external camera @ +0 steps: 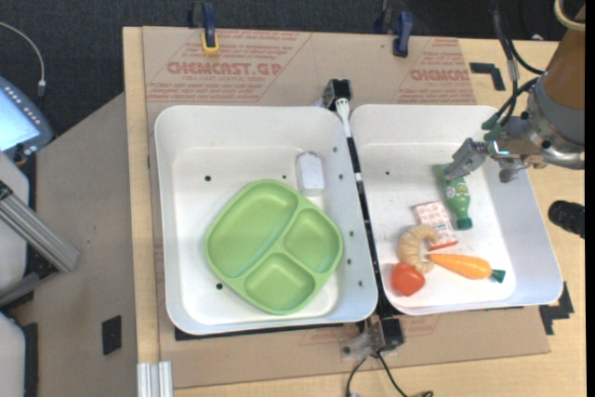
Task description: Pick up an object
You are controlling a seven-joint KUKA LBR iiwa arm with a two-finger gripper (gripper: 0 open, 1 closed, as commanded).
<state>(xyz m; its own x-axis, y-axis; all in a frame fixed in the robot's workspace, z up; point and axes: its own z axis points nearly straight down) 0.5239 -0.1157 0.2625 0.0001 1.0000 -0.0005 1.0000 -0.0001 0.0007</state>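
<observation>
My gripper [482, 166] hangs over the back right part of the right bin [390, 130]. Its two fingers stand apart, open, with nothing between them. The left fingertip [454, 168] is just above the top of a green bottle [458, 203] that lies in the bin. Nearer the front lie a pink and white packet [434, 217], a tan croissant-shaped toy [416, 245], a red tomato [407, 280] and an orange carrot [461, 266].
The left bin [177, 200] holds a green divided plate [272, 245] and a small white object [310, 171] behind it. A black-handled tool [338, 98] lies along the rim between the bins. Blue clamps [206, 21] [402, 31] grip the bench's far edge.
</observation>
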